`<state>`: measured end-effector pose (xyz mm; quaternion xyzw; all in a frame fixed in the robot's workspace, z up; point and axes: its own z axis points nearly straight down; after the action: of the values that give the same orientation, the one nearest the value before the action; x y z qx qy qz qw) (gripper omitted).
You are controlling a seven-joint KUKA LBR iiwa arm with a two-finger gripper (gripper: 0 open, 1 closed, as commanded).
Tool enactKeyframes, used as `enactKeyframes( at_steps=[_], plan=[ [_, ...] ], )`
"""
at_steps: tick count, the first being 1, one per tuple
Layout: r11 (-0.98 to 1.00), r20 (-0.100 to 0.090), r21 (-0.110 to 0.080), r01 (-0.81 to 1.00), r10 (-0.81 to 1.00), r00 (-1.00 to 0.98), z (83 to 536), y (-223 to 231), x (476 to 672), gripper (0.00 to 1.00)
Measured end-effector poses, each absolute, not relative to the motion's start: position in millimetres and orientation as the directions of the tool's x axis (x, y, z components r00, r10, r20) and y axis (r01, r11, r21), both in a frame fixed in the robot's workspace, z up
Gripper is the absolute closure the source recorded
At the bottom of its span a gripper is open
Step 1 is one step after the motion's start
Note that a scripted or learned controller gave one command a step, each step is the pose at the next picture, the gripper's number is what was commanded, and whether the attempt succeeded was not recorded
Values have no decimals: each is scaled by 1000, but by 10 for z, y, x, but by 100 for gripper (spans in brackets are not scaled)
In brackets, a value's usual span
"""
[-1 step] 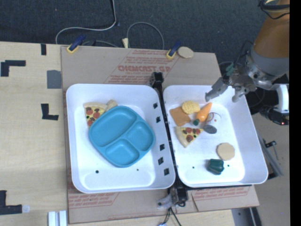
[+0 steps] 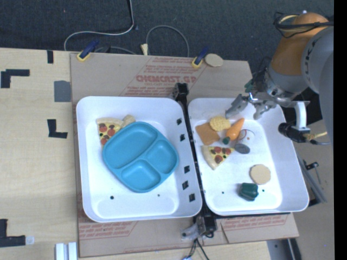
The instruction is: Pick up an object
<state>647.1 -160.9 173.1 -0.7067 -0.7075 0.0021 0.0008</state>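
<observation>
Nothing has yet been picked up: the gripper is seen spread open and empty above the right bin, just beside the carrot, which is judged the likeliest target, lying among other toy food.

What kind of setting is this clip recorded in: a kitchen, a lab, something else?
Most likely a robotics lab bench, not a kitchen: two white bins sit on cardboard clamped to the bench, the food looks like toys, such as the pizza slice and carrot, and loose cables trail behind.
</observation>
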Motion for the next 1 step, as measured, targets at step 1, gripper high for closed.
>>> enactKeyframes(
  at_steps=[1],
  plan=[
    [-1,-2,1,1000,1000,1,830,-1916,6405,0]
  ],
)
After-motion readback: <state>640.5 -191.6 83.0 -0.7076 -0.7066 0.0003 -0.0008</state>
